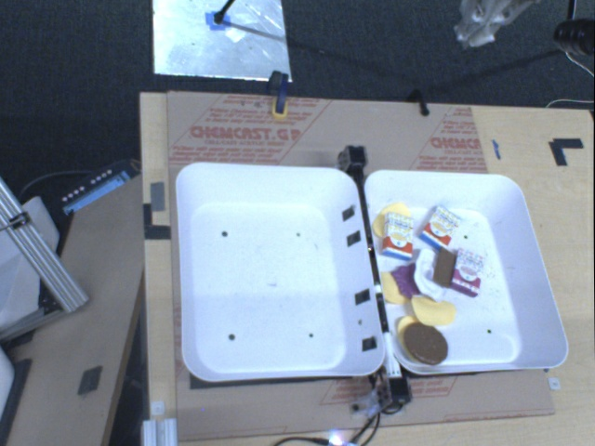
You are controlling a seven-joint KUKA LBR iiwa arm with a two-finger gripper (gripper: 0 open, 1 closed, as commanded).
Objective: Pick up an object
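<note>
The right bin holds a cluster of small items in its left half. Two white packets with red and blue print lie at the top of the cluster, on yellow chips. Below them are a brown bar, a purple-and-white packet and a dark purple piece. A yellow chip and a round brown cookie lie nearest the front. My gripper hangs high at the top right, beyond the bench's far edge and well away from the items.
The left bin sits beside the right one, with a black clip strip along their shared edge. A cardboard sheet lies under both bins. A shiny metal plate is at the back left, an aluminium frame far left.
</note>
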